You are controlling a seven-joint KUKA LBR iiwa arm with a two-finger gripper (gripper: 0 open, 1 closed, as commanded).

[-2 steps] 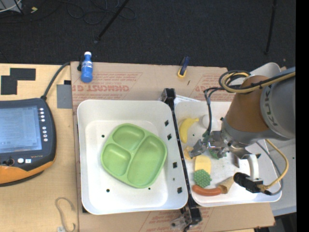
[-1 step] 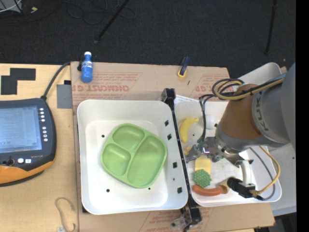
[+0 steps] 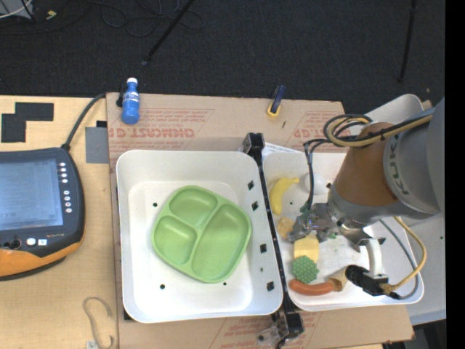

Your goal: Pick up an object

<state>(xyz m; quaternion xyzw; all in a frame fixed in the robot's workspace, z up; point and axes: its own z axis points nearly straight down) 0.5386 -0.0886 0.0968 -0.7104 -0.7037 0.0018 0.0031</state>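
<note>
- Grey arm with an orange band (image 3: 367, 173) reaches from the right into the right bin (image 3: 407, 297)
- Hand (image 3: 314, 222) low over a yellow block (image 3: 306, 248) — grip state cannot be told
- Beside it: banana (image 3: 280, 193), green ball (image 3: 305, 270), hot dog (image 3: 314, 288)
- Left bin (image 3: 138, 267) holds a green divided plate (image 3: 201, 233)

Robotics lab: teach pendant (image 3: 33, 198), cabled arm (image 3: 389, 169), white bins (image 3: 138, 267).
</note>
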